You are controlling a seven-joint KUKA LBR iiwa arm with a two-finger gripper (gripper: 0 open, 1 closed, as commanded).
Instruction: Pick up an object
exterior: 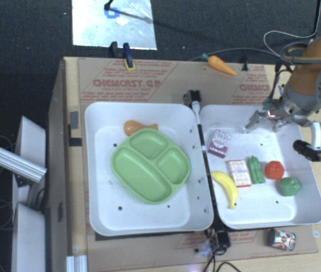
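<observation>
- Step in hand, as I judge it: the approach. The gripper [266, 119] hangs over the right bin [304, 208] at its upper right, with nothing between its fingers.
- Its fingers look spread, one toward 9 o'clock, one toward 3.
- Candidate objects lie toward 6 to 7 o'clock from it, well apart: small carton [219, 143], red box [238, 173], green vegetable [256, 170], tomato [274, 169], green pepper [289, 186], banana [227, 187].
- Next move calls for travelling over one object, descending, then closing.
</observation>
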